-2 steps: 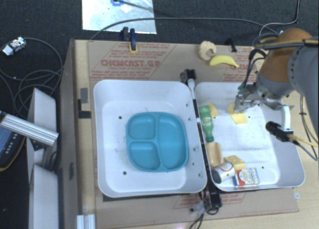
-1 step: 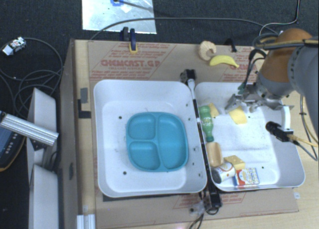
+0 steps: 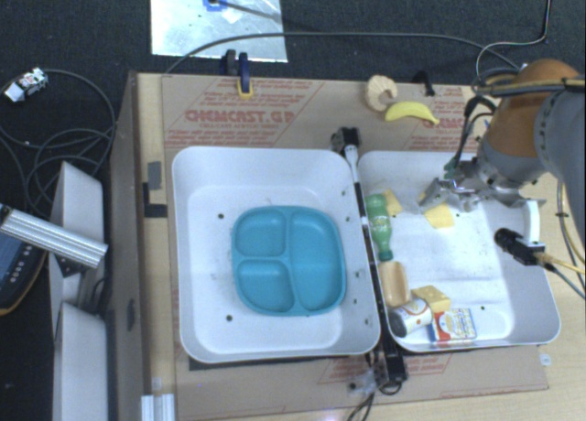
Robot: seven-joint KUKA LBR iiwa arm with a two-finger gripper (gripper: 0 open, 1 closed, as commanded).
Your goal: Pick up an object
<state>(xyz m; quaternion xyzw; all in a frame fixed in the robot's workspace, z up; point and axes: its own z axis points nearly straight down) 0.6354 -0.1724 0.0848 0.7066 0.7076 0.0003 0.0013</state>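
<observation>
My gripper (image 3: 448, 194) hangs low over the upper middle of the right bin (image 3: 542, 311), reaching in from the right. A yellow block (image 3: 440, 217) lies on the bin floor right below it, very close or touching; nothing shows between the jaws. A green bottle (image 3: 377, 225) lies along the bin's left wall, with a small yellow piece (image 3: 392, 202) beside its top. At the bin's lower left lie a tan oblong piece (image 3: 394, 282), a yellow wedge (image 3: 432, 298), a red and white can (image 3: 413, 318) and a small carton (image 3: 455, 325).
The left bin (image 3: 197, 227) holds a blue divided plate (image 3: 288, 259). Behind the bins, on the cardboard, lie a banana (image 3: 411, 113) and a beige round thing (image 3: 380, 91). A blue and yellow clamp (image 3: 242, 71) sits at the far edge.
</observation>
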